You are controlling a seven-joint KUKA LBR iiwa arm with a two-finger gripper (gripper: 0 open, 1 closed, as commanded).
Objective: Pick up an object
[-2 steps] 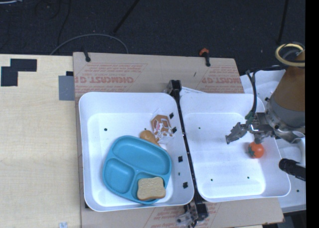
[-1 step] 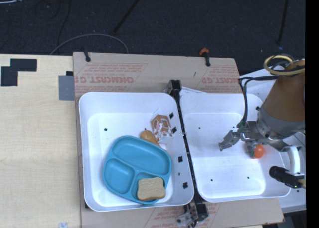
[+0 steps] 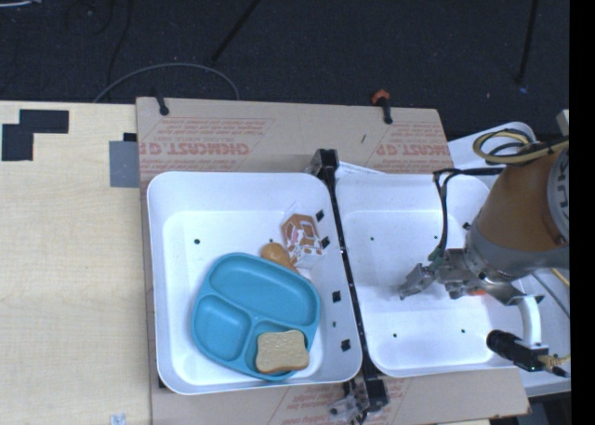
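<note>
soft even light, slightly blurry

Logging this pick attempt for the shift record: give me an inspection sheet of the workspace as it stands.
Surface: two white bins side by side, left bin, right bin, on cardboard.
Job's things: blue divided plate in left bin, toast slice on it; small orange-brown item and clear packet beside it.
Clutter: nothing seen.
Grippers: hand low over right bin; nothing seen between its fingers.
Cables: yellow coil at right; black leads on floor.
Surroundings: dark carpet, wooden bench.
</note>
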